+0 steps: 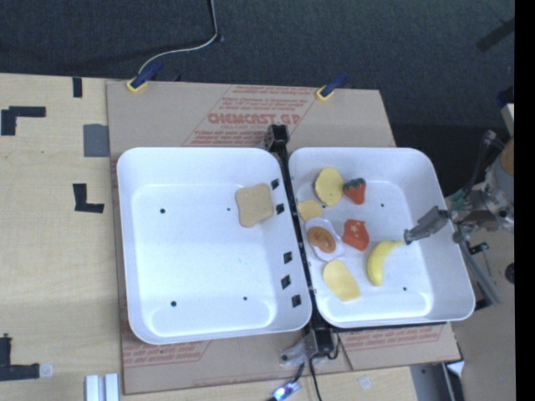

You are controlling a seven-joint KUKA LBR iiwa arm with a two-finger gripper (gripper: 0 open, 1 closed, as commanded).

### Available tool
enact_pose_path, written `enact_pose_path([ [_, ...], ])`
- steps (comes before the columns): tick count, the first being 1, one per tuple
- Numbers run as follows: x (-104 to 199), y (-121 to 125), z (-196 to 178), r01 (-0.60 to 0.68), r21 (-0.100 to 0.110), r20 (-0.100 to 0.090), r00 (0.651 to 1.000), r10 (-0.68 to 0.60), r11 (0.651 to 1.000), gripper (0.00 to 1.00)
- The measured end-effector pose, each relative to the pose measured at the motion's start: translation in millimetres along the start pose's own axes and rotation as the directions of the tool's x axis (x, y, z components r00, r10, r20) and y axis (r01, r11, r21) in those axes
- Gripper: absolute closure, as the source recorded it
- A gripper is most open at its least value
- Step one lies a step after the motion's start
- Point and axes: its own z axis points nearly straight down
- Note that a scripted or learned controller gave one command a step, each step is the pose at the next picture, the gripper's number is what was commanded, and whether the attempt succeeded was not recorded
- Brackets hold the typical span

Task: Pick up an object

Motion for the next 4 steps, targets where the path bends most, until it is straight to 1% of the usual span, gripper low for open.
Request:
enact_pose_path([
  [1,53.6,1.0,117.4,0.003,0.009,-0.005,1.0,-0.003,1.0,0.0],
  [2,58.3,73.8,160.2,0.004,-0.004,0.001,1.0,-0.004,1.0,0.0],
  [3,57.4,71.8,147.1,0.001,-0.004,0.001,1.0,-0.001,1.0,1.0],
  [4,139.3,134.8,52.9,0.008,-0.01,0.0,1.0,-0.008,1.0,1.0],
])
